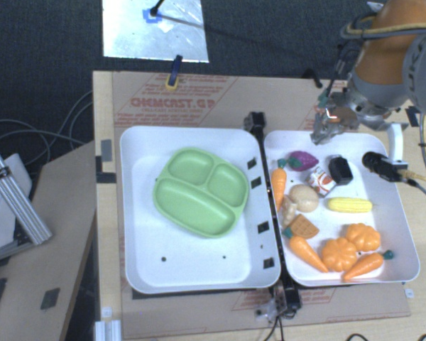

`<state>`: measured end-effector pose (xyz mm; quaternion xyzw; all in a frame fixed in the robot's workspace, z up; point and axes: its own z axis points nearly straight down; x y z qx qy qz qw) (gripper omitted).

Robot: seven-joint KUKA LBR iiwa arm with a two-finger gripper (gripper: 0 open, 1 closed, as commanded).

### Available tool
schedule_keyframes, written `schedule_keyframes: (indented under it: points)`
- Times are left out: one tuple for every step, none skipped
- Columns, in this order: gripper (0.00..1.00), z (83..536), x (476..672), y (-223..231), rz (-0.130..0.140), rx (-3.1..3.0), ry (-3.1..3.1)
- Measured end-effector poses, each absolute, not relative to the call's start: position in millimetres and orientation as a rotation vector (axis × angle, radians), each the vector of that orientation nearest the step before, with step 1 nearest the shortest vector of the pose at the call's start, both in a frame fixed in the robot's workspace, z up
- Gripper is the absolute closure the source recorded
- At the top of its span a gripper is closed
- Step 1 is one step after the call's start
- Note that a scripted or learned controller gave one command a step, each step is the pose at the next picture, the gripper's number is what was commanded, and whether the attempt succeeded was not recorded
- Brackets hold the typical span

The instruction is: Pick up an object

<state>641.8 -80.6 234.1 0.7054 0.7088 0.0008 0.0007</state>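
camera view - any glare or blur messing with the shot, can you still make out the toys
Camera view: light is even and soft, with glare on the silvery sheet at top; the gripper looks slightly soft; toys in the right bin stay readable, like the corn, with faint shadows.

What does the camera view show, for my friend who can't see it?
A grey and orange robot arm's gripper hangs over the far edge of the right white bin, which holds toy carrots, corn and pumpkins. The left white bin holds a green divided plate.

Green divided plate [201,192] in left bin [138,212]
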Motion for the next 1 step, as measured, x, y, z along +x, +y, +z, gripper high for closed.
schedule_keyframes:
  points:
    - [1.0, 234.1, 639.8, -81.0, 0.002, 2.218, 2.223]
